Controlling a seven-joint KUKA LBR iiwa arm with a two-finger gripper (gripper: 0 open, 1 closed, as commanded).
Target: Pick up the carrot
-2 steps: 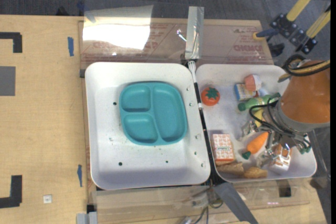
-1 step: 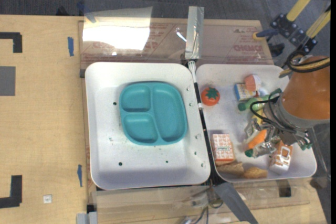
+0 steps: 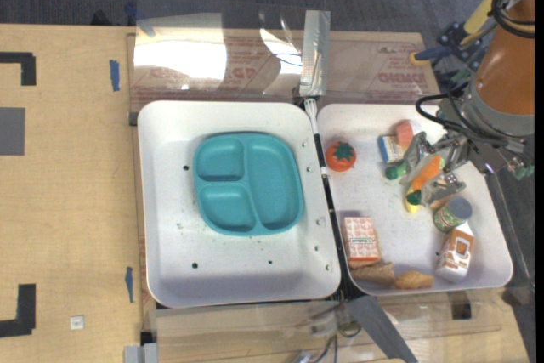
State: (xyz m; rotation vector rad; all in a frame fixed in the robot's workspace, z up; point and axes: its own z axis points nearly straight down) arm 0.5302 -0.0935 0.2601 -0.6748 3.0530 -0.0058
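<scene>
Scene: 1 grey arm with an orange band reaches in from the right over the right bin (image 3: 501, 263), 1 of 2 white bins side by side on the bench.
Carrot: the carrot (image 3: 425, 172) lies in the right bin's upper right part, slanting, its orange body up-right and a green end down-left by a yellow-green piece (image 3: 413, 200).
Claw: the gripper (image 3: 433, 168) sits right at the carrot, metal fingers on either side of the orange body; whether they have closed on it, I cannot tell.
Neighbours of the carrot: a green piece (image 3: 394, 172) just left, a small packet (image 3: 397, 140) up-left, a can (image 3: 450, 215) just below, a tomato (image 3: 341, 155) well to the left.
Further from the carrot: a carton (image 3: 456, 255), a box (image 3: 360, 239) and 2 bread-like pieces (image 3: 414, 279) toward the bin's near edge; a teal tray (image 3: 249, 183) in the left bin.
Handling, as a judgement: likely a light, stiff plastic toy with a smooth, tapering skin that could slide out; best taken across the thicker orange middle.
Hard to make out: the fingertips blend with cables and clutter; the carrot's far end is covered by the claw.
</scene>
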